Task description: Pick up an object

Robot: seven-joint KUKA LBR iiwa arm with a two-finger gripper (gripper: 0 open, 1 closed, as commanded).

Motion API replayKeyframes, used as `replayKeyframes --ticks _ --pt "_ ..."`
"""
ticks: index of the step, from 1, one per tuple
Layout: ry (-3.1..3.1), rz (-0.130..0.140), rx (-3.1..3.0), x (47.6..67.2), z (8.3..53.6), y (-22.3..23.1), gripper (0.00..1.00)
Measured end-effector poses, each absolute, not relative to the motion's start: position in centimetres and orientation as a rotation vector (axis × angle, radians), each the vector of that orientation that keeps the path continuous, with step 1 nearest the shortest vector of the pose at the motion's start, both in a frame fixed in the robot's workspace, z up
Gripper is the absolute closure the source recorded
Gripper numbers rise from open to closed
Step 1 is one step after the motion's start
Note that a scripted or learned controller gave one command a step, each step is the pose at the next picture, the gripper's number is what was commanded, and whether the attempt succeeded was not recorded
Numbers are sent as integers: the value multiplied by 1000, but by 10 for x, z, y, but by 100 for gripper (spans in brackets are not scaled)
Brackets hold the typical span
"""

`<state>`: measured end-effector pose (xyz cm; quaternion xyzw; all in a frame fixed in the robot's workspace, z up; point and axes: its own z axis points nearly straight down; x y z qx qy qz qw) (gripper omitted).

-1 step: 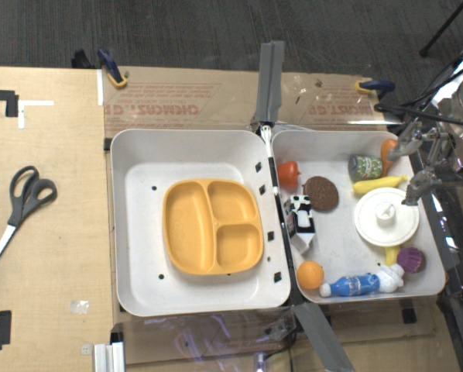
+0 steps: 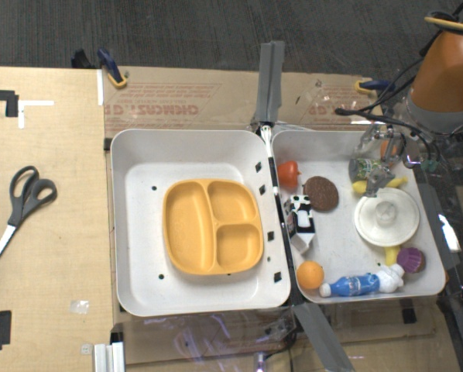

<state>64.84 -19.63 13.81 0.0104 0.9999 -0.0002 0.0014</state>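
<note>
A pale wooden surface (image 2: 46, 285) carries two shallow white bins side by side, with brown cardboard (image 2: 185, 103) under their far edge and dark carpet beyond.

Nearest in the right bin (image 2: 332, 153) a blue-labelled plastic bottle (image 2: 363, 284) lies on its side along the front wall, its writing too small to read, with an orange ball (image 2: 310, 274) touching its left end and a purple toy (image 2: 411, 260) just beside its white cap. Farther in sits an overturned white bowl (image 2: 386, 217), and by the divider a black-and-white carton (image 2: 300, 222). Beyond these lie a brown round cookie-like disc (image 2: 321, 193) and a red tomato-like item (image 2: 288, 173).

The left bin (image 2: 131, 208) holds an orange three-compartment tray (image 2: 214, 226).

On the bare surface to the left lie black-handled scissors (image 2: 18, 204).

The cardboard bears mirrored red print, not legible.

At the far right the pincer (image 2: 375, 175) hangs over a yellow banana-like item (image 2: 375, 184) behind the bowl; whether it is apart or together cannot be told.
</note>
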Motion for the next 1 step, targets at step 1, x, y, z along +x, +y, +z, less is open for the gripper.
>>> replayKeyframes --ticks 1 --pt "3132 0 184 657 93 -208 0"
